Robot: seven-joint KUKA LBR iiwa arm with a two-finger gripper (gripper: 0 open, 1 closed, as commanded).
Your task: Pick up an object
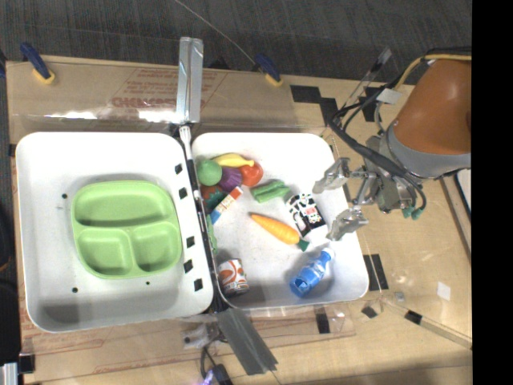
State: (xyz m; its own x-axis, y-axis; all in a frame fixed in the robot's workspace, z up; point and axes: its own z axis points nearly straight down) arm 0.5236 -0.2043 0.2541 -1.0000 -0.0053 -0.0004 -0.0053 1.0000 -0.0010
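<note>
The gripper [338, 201] is hanging over the right edge of the right bin [345, 283], its two metal fingers [327, 178] spread wide apart with nothing between them. The grey arm [433, 115], with its orange band, is reaching in from the right side of the bench [417, 295].

Objects are lying scattered in the right bin. A black-and-white cow-patterned item [306, 212] is sitting nearest the gripper, just to the left of the fingers. A carrot [274, 228] is lying beside it at a slant, touching or nearly touching its lower end. A crumpled blue bottle [310, 273] is resting near the bin's front right corner, and a small can [232, 277] is standing near the front left corner. At the back left of that bin a cluster is crowding together: a green ball [209, 172], a yellow and purple piece [232, 160], a red piece [251, 173], a green pickle-like piece [270, 191] and a marker-like stick [225, 204].

The left bin [40, 215] is holding a green divided plate [126, 228], lying flat in its middle.
</note>
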